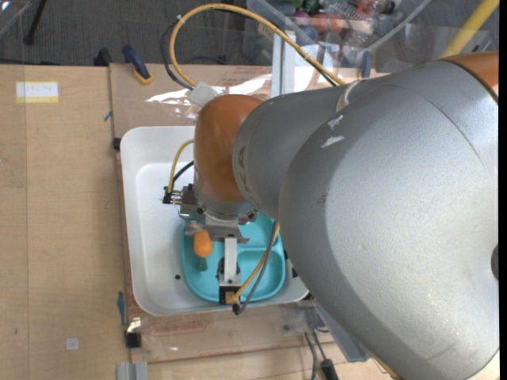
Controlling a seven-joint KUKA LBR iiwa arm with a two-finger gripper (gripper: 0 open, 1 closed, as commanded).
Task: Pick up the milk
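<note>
My gripper hangs low in the left white bin, right over a teal divided tray that lies in the bin's near half. A small orange thing sits on the tray, right against the gripper's left side. The bulky grey arm and its orange band cover the right part of this bin and everything to its right. Whatever lies under the gripper is hidden by the wrist.
At the back stands a clear plastic box filled with assorted items. Brown cardboard covers the bench to the left of the bin. A blue clamp lies at the board's far edge. A tiny dark speck rests on the bin floor.
</note>
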